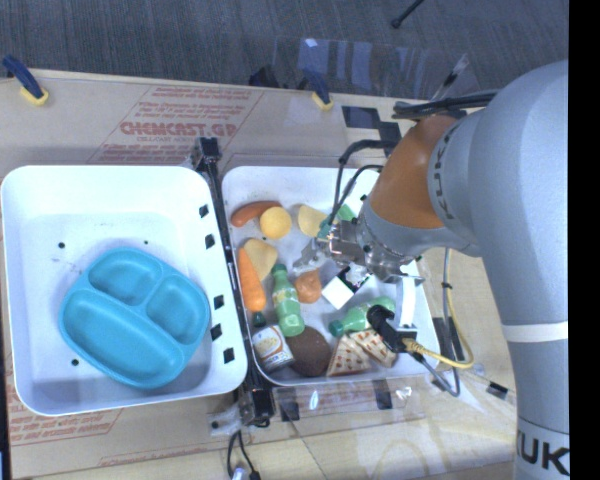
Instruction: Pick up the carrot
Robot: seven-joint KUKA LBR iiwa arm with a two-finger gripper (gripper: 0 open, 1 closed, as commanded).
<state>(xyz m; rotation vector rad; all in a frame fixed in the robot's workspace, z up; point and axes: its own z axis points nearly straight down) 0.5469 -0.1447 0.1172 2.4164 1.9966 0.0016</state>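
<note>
Carrot [251, 280]: lying lengthwise in the right bin [280, 180], close along the wall shared with the left bin; not held.
Directly above carrot: pale yellow wedge-shaped piece [262, 256], touching or overlapping the upper end.
Right of carrot: green bottle [287, 305], parallel and just beside.
Below carrot: small can [269, 347] with an orange label, at the lower end.
Further right of carrot: orange-brown piece [308, 287], white block [337, 292], second green item [352, 320].
Lower right of carrot: dark brown rounded item [309, 354]; pizza-slice toy [361, 349] beside it.
Upper right of carrot: sausage-shaped orange item [255, 212], yellow round fruit [275, 223], pale yellow piece [311, 219].
Gripper [346, 258]: well right of carrot, low over the middle of the right bin, among the items there.
Finger state: cannot tell; tips lost in clutter and under the wrist.
Arm [480, 178]: right of carrot, covering the right side of the right bin.
Left of carrot: left bin [40, 208], holding a blue divided plate [135, 315].
Hard to make out: exact identity of several small pieces near the gripper.
</note>
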